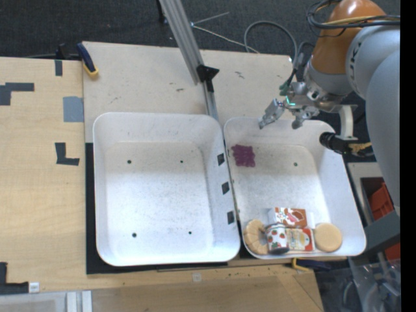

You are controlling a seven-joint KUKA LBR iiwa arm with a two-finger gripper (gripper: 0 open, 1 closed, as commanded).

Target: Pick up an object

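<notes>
At upper right of the frame the gripper [284, 117] hangs over the right bin's [338, 174] far rim with fingers spread apart and nothing between them, while a purple object [244, 155] lies in that bin's upper left.

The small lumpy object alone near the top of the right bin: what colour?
Purple object; the camera view shows it clearly against the white right bin.
</notes>
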